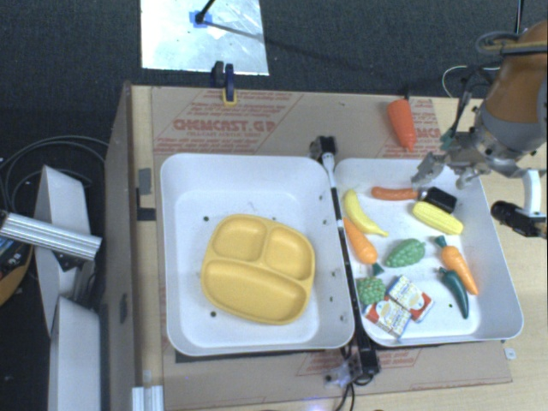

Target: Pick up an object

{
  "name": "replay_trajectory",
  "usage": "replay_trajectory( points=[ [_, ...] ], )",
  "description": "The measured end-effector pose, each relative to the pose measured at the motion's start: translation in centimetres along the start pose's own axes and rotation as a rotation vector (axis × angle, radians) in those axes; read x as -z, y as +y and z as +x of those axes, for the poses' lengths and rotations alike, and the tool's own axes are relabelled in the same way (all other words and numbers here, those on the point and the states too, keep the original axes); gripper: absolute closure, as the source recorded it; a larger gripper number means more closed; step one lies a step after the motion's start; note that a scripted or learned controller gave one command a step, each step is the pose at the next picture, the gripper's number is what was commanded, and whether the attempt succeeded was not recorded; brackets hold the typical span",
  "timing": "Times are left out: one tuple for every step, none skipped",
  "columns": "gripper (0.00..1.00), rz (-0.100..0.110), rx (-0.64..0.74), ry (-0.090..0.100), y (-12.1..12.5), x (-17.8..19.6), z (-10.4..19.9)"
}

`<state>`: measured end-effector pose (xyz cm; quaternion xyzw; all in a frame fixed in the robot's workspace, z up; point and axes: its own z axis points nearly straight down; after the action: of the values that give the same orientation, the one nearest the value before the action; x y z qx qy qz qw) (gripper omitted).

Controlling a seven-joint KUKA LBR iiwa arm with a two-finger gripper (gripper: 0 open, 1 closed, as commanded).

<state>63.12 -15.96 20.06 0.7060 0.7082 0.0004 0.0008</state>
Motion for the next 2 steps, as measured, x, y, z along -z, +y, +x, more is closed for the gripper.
replay_trajectory(
  points=[
    [0.0, 0.0, -0.002, 0.0, -3.6, -11.6, 1.3],
    [0.0, -0.005, -0.004, -0.006, -8.9, -11.5, 6.1]
  ],
)
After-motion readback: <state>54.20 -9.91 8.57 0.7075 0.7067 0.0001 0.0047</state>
